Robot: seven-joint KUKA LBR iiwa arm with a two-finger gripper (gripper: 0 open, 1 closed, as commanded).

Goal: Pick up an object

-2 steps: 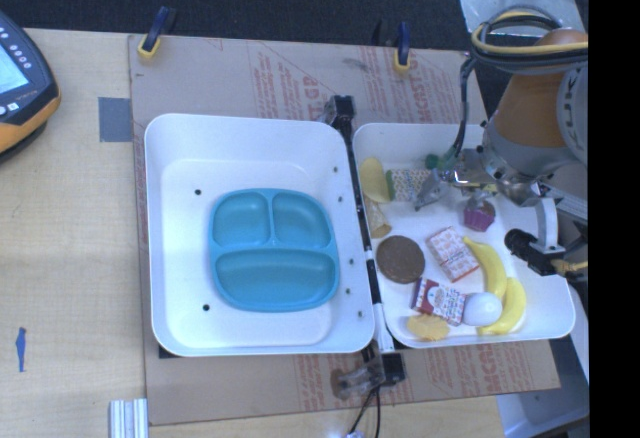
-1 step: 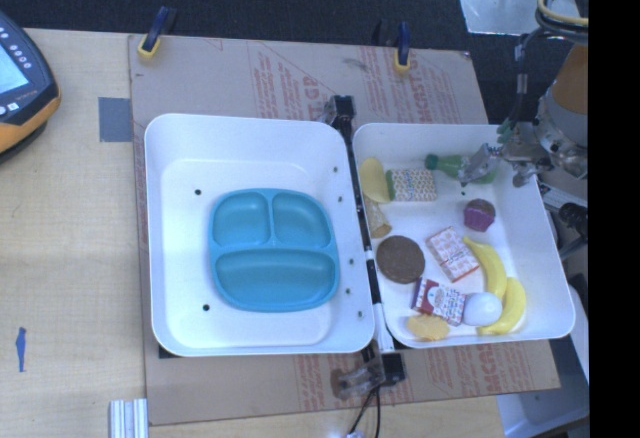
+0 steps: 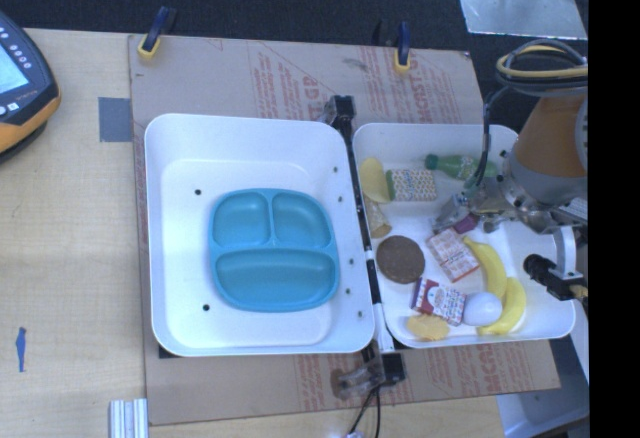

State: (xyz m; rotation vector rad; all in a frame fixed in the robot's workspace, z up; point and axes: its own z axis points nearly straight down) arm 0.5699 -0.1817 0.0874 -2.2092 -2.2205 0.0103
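My gripper [image 3: 461, 209] is low in the right bin [image 3: 440, 133], near its middle, with the grey arm and orange band [image 3: 548, 138] behind it to the right. A small purple thing [image 3: 466, 223] lies just under the gripper tip, touching or nearly so. Close below it is a red-and-white packet [image 3: 452, 254]. A banana [image 3: 497, 278] curves along the bin's right side, with a white egg [image 3: 482, 308] against it. Further left are a brown round disc [image 3: 400, 258], a second red-and-white packet [image 3: 438, 300] and a yellow piece [image 3: 429, 328].
At the back of the right bin lie a green bottle [image 3: 450, 164], a speckled block [image 3: 412, 184] and a pale yellow piece [image 3: 374, 180]. The left bin [image 3: 170, 226] holds a blue divided plate [image 3: 272, 249]. A yellow-rimmed device [image 3: 20, 76] sits at the bench's far left.
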